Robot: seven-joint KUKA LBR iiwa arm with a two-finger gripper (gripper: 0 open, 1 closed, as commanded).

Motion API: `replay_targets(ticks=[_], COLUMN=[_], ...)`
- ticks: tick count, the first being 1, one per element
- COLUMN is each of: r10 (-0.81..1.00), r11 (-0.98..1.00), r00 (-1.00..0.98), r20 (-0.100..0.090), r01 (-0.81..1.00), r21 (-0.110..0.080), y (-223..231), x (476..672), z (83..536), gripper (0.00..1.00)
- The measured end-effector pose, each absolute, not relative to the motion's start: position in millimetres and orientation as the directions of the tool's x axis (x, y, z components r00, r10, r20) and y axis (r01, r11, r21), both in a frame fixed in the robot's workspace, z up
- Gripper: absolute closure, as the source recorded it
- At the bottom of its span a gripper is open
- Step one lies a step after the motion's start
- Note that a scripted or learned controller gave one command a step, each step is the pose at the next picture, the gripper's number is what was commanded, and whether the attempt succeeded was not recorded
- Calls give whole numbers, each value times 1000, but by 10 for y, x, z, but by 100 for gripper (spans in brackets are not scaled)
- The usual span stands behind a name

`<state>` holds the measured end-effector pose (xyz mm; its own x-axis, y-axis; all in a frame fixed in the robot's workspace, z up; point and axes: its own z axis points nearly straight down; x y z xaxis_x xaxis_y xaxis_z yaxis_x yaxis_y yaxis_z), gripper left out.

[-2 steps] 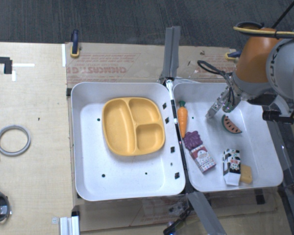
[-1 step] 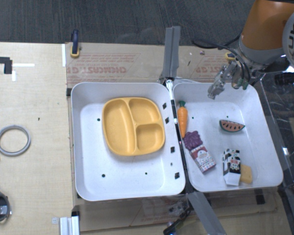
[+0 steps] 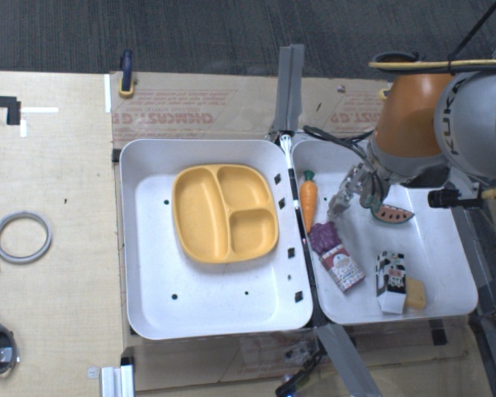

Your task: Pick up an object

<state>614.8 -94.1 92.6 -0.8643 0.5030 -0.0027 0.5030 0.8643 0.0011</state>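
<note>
I had the gripper (image 3: 353, 195) hanging over the right bin (image 3: 446, 304) between the carrot (image 3: 308, 198) and watermelon slice (image 3: 393, 215), gripping nothing I could see; whether it was ready to close, I couldn't tell.

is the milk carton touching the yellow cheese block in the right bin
Touching. The camera view shows the milk carton pressed against the cheese block, with no white bin floor visible between them.

yellow plate (image 3: 225, 213), orange carrot (image 3: 308, 201), white bins (image 3: 140, 246), cow-patterned carton (image 3: 390, 281)
</note>
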Motion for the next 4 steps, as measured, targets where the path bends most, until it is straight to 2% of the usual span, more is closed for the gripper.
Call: replay_targets(ticks=[1,2,3,4], r10=[525,525,892,936], r11=[851,851,453,352], r00=[-851,-851,-453,-352], r20=[-4,-3,0,-3], r01=[525,525,892,936], r21=[1,0,-2,1], y=[-742,-742,-1055,-1252], x=[6350,6347,6043,6440], z=[1929,1925,1030,923], gripper=[100,0,0,0])
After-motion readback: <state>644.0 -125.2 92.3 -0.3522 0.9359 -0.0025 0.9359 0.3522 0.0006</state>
